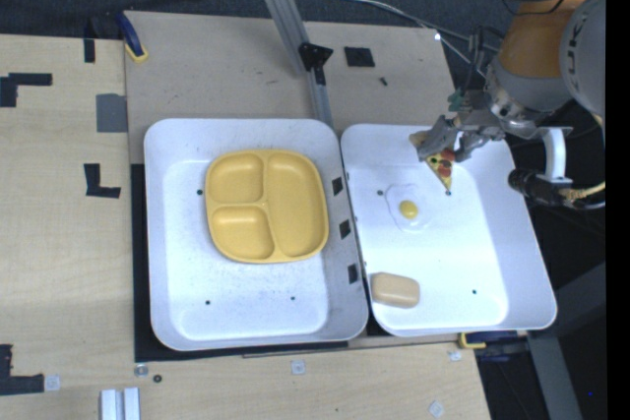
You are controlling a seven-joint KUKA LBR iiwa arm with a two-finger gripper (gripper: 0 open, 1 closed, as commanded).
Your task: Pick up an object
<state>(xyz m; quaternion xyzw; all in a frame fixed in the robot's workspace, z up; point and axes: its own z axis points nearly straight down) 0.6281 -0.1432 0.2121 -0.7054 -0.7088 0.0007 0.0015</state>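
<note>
Gripper (442, 155) over the right bin's (512, 305) far end, closed on a small red-yellow wedge (444, 168) hanging between its fingers. Wedge looks light and rigid, likely smooth plastic; thin edge grip, may slip.

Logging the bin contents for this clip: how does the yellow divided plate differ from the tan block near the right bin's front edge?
The yellow divided plate is far larger and lies in the left bin; the tan block lies in the right bin. The plate has three compartments; the block is a plain rounded slab. Both lie flat, away from the gripper.
</note>
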